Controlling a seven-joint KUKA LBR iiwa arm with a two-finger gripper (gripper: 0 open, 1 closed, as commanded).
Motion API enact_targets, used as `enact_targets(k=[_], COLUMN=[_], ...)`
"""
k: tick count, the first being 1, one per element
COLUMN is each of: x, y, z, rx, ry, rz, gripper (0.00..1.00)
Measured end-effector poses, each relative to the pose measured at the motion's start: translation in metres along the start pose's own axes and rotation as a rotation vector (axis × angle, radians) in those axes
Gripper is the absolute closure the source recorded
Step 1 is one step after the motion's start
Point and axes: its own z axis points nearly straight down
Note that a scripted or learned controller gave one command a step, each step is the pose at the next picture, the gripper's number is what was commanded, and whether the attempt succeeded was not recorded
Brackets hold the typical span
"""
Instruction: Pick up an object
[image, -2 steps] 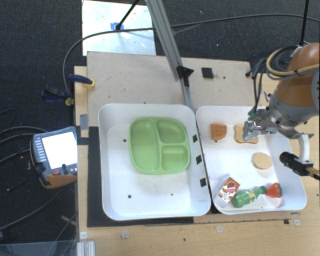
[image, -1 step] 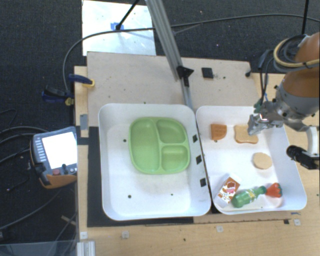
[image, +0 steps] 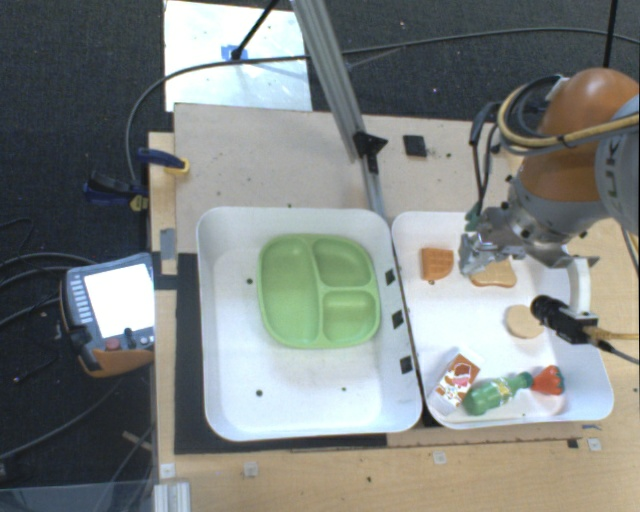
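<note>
My gripper (image: 481, 256) hangs over the far part of the right bin (image: 600, 395). Its tip sits directly above the left end of a tan bread-shaped piece (image: 497, 276), which lies on the bin floor and is partly hidden by it. An orange toast-like piece (image: 436, 264) lies just to the left of the gripper. A round tan cookie (image: 520, 322) lies nearer the front. Along the bin's front edge lie a snack packet (image: 458, 379), a green bottle (image: 494, 393) and a small red item (image: 547, 380).
The left bin (image: 225, 390) holds a green divided plate (image: 320, 290). A grey pole (image: 340, 95) slants down to the bins' shared far corner. A black fitting with a cable (image: 560, 318) hangs off the arm, next to the cookie.
</note>
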Motion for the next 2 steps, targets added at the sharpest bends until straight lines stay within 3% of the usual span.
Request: enact_targets(k=[2], x=[0.105], y=[-0.014], z=[0.017], rx=[0.002], ry=[0.001], rz=[0.000], gripper=[1.00])
